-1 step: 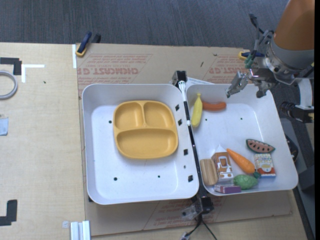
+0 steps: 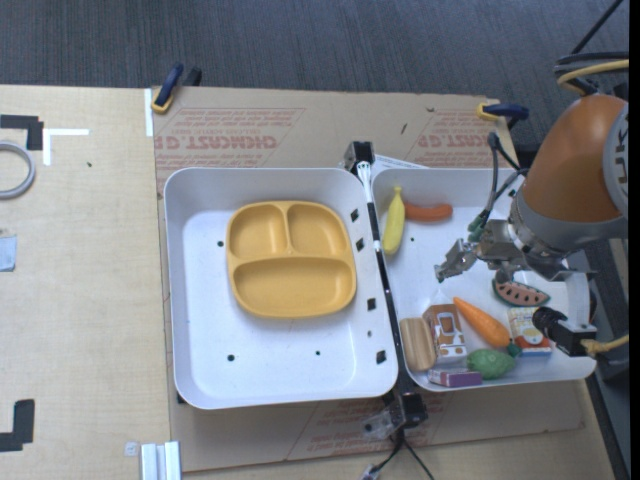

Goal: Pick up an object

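Observation:
My gripper [image 2: 458, 260] hangs over the middle of the right bin [image 2: 440, 180], reaching in from the right under the orange wrist band. Nothing shows between its fingers. A yellow banana [image 2: 394, 221] lies to its upper left by the bin divider, with a red-orange sausage [image 2: 429, 211] beside it. Below the gripper lie an orange carrot [image 2: 482, 320], a watermelon slice [image 2: 520, 293], a bread piece [image 2: 417, 343], a small printed box [image 2: 447, 331], a green vegetable [image 2: 490, 362], a purple piece [image 2: 456, 378] and a small carton [image 2: 528, 330].
The left bin [image 2: 200, 338] holds a yellow divided plate [image 2: 291, 258]. Both bins rest on a cardboard sheet [image 2: 250, 133] on the wooden bench. Clamps [image 2: 168, 85] grip the cardboard's far edge. Cables run at the right edge.

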You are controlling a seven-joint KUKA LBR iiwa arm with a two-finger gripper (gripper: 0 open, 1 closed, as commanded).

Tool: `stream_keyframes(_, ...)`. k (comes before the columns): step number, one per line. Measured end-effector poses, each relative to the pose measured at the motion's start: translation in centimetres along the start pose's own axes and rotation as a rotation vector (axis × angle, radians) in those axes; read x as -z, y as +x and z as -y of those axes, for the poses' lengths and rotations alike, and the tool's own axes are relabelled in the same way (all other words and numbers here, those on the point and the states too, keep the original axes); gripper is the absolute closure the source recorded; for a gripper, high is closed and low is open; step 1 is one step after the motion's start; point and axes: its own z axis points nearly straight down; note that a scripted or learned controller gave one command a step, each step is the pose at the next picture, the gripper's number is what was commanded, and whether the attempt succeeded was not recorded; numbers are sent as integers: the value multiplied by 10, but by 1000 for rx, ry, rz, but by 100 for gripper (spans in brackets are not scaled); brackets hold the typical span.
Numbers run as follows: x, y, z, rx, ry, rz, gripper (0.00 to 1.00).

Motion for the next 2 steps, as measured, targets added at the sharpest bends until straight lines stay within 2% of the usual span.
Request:
stream_keyframes(1, -74, -24, 34, 252, -22, -4, 0)
stream_keyframes(2, -61, -24, 31, 252, -30, -4, 100)
